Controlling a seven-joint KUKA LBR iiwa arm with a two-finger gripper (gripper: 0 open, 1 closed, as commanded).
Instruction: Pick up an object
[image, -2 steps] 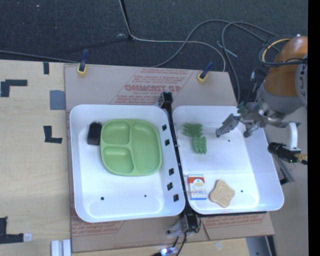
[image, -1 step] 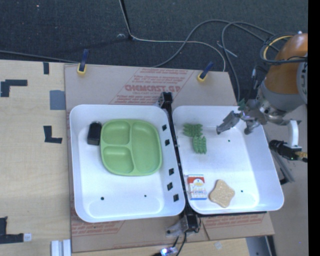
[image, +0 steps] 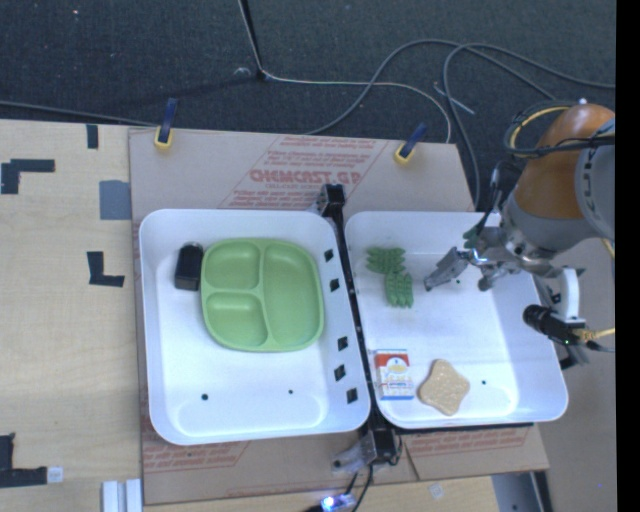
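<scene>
Tool (image: 462, 268), fingers spread and empty, hung at three o'clock of green toy (image: 391, 275).
Toy looked light, soft, ridged; pinching across its narrow middle seemed best.

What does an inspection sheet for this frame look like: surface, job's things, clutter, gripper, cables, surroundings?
Surface: two shallow white bins side by side, left bin and right bin, on a cardboard sheet.
Job's things: right bin holds a green toy, a small card box and a tan bread-shaped piece; left bin holds a green divided plate and a black block beside it.
Clutter: nothing seen.
Gripper: gripper over the right bin, fingers spread, nothing between them.
Cables: loose cables on the dark floor behind the bench.
Surroundings: two clamps on the cardboard's far edge; wooden benchtop with black tape marks.
</scene>
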